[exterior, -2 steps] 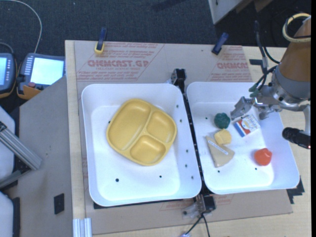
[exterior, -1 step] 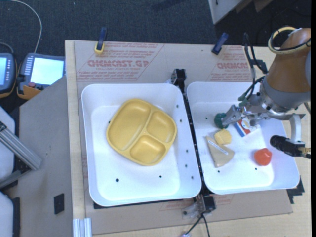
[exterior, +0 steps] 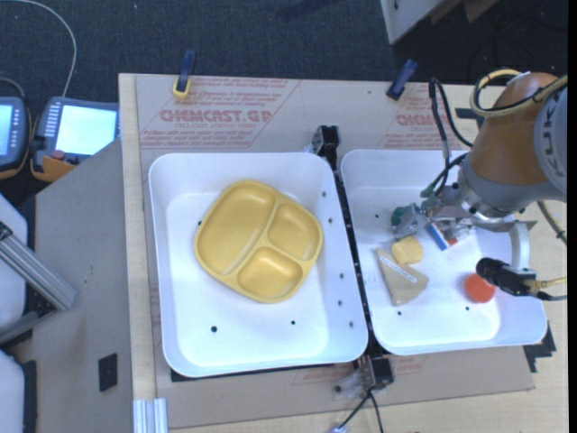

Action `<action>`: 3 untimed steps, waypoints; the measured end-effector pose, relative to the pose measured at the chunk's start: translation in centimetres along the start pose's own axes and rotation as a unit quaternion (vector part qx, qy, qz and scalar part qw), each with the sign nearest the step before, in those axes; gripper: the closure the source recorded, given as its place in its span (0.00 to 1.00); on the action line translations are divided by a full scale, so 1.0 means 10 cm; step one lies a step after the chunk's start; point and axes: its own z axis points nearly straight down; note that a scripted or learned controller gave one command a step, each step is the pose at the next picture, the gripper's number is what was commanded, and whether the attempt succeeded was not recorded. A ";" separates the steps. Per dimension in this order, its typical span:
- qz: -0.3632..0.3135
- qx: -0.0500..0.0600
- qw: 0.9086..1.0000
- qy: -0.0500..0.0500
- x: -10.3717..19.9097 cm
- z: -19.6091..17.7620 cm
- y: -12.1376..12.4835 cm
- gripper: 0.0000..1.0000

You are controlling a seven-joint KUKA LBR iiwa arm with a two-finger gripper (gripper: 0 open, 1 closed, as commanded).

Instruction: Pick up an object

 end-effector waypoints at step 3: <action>0.000 -0.005 1.000 -0.001 -0.05 -0.82 0.00 1.00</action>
